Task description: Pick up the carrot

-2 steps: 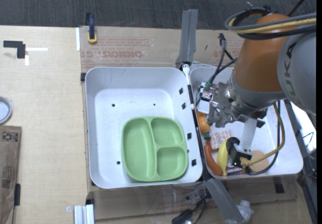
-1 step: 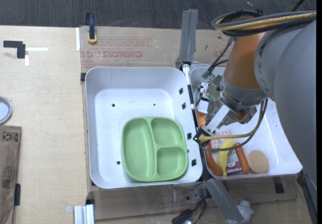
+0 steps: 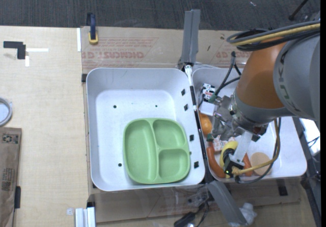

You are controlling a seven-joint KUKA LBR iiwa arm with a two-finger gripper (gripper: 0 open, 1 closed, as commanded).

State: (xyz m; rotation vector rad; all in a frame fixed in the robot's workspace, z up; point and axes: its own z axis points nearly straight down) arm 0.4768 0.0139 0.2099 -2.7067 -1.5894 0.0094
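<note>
Carrot [image 3: 213, 162], orange and elongated, is seen lying in the right bin [image 3: 290, 167], close against the bin's left wall, just below the gripper [image 3: 222, 136]. The gripper is lowered over this bin's clutter; its state cannot be told. A green divided plate [image 3: 156, 150] is seated in the left bin [image 3: 102, 119].

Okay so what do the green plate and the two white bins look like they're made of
The green plate looks like moulded plastic with a matte finish: one even pale green, soft rounded rims, three pressed-in compartments. The left bin and right bin look like thin white plastic or coated sheet, smooth with a slight sheen; which one is hard to tell.
</note>
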